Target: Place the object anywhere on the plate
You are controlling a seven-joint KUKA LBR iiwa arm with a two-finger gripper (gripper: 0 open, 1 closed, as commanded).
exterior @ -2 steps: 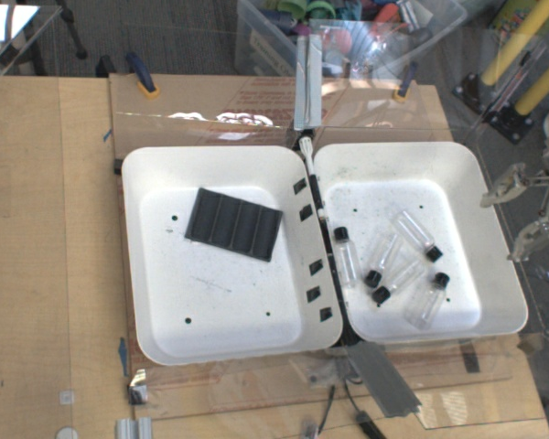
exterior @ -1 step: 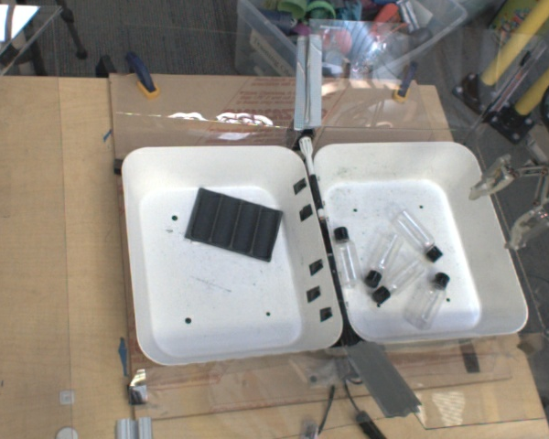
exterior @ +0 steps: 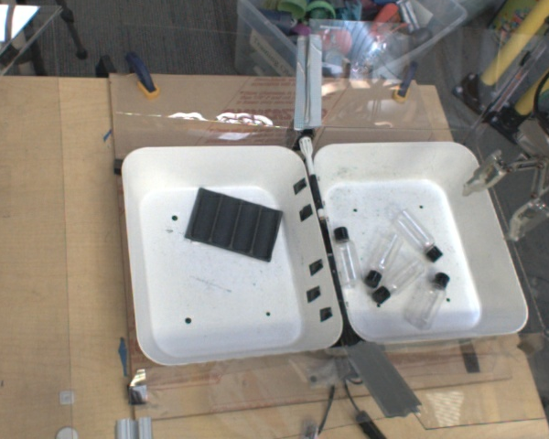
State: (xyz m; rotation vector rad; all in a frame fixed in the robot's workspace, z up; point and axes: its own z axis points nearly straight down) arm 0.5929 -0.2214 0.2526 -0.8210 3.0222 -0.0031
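Open floor surrounds the black plate [exterior: 233, 224] in the left bin [exterior: 156, 176]; clear vials [exterior: 398, 263] crowd the right bin [exterior: 457, 167].

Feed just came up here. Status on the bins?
Vials loose in right bin. Black plate in left bin, nothing on it.

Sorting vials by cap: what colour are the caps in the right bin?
Black caps on clear vials, seen in the camera view.

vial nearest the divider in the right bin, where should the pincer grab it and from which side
Probably mid-body on the clear tube of the vial, coming straight down. It lies flat, lengthwise beside the divider, black cap at its far end, so the fingers should close across its narrow width.
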